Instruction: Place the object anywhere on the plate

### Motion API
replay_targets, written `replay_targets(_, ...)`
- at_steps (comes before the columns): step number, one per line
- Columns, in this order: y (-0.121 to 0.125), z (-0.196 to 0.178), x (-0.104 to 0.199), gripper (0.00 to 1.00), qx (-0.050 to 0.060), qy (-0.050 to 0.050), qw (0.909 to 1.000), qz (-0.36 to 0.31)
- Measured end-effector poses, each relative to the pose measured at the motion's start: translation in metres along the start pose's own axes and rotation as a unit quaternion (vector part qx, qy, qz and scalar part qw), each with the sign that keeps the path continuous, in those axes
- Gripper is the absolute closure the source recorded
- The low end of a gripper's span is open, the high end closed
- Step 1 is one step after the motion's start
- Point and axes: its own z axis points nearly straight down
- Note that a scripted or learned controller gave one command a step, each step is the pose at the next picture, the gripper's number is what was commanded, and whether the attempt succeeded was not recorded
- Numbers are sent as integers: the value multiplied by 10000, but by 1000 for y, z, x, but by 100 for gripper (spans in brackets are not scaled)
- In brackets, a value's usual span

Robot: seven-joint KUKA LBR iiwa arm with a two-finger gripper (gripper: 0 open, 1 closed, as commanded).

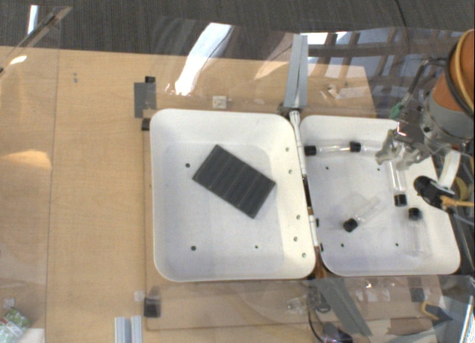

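The left bin [223,193] holds a dark ribbed rectangular plate [234,180]; the right bin [386,260] holds clear tubes [364,210]. The pincer [404,148] state I cannot tell.

bright, glare on clear panels

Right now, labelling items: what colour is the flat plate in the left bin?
Dark grey, with fine ridges, plate; camera view shows it.

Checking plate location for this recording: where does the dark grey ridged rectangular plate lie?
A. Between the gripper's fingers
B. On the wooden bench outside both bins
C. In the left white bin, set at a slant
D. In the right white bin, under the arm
C: the dark grey ridged rectangular plate lies askew on the floor of the left white bin.
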Motion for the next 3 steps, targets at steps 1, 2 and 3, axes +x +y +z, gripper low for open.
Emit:
replay_targets(1,-23,17,55,100,3,2,9990,-444)
replay_targets(2,-58,15,90,100,9,2,9934,-1151)
replay_targets(3,-77,15,118,100,9,4,9909,-1350)
